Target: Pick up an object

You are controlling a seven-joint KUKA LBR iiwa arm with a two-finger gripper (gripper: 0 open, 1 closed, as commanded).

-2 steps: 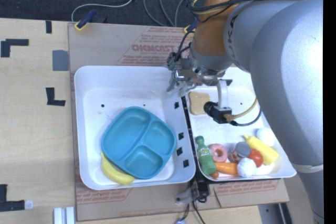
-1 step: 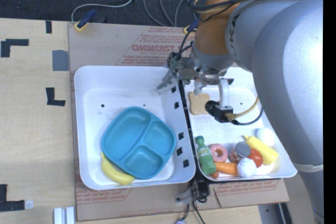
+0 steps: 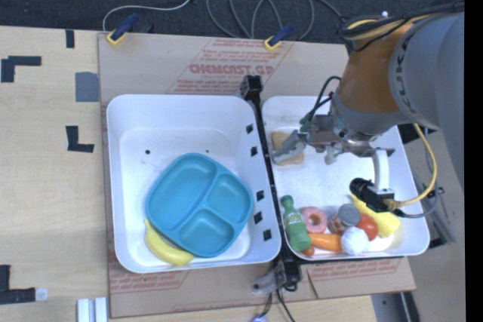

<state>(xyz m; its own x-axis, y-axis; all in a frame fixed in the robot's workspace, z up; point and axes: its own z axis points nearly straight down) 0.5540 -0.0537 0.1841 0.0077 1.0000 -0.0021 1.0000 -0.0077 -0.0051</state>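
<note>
Flanking white bins (image 3: 121, 162) — brown bench (image 3: 219, 72)

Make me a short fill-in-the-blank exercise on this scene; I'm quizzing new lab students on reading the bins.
1. The blue divided plate lies in the ____ bin.
2. A ____ banana pokes out from under that plate.
3. The green bottle lies in the ____ bin.
4. The gripper hangs over the ____ bin.

Missing words: left; yellow; right; right
</note>
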